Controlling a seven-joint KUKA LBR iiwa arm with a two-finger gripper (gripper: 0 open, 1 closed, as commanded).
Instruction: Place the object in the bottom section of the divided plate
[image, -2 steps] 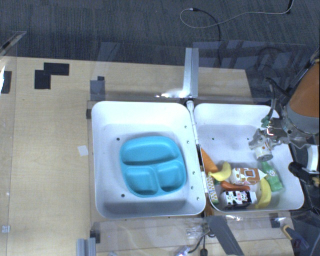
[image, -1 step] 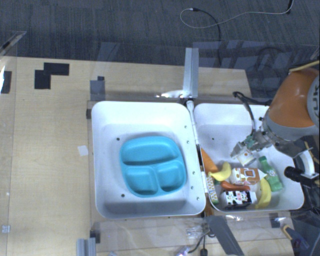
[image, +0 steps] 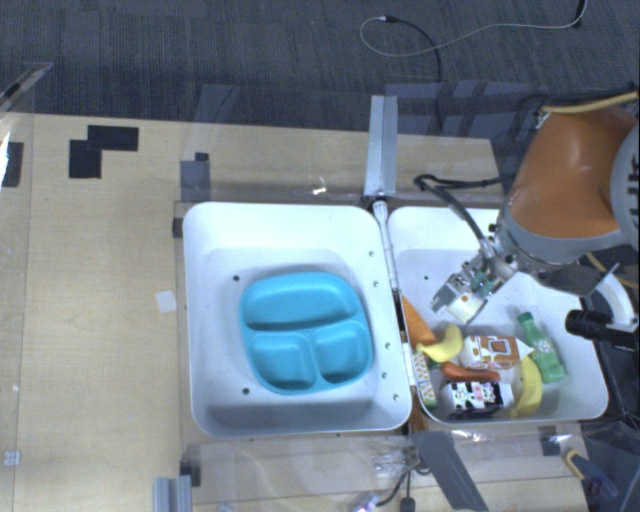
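A blue divided plate (image: 372, 330) lies in the left bin (image: 215, 300), with one long section toward the back and two smaller ones toward the front. My gripper (image: 453, 304) hangs over the right bin (image: 430, 250), just above and behind the pile of objects there. It is open with nothing between its fingers. Right under it lie a yellow banana (image: 443, 347) and an orange carrot (image: 415, 322).
The pile in the right bin also holds a white and orange carton (image: 490, 352), a green bottle (image: 538, 352), a second yellow banana (image: 530, 386) and a black and white carton (image: 472, 397). A metal divider (image: 381, 150) runs between the bins. A black cable (image: 450, 195) trails to the wrist.
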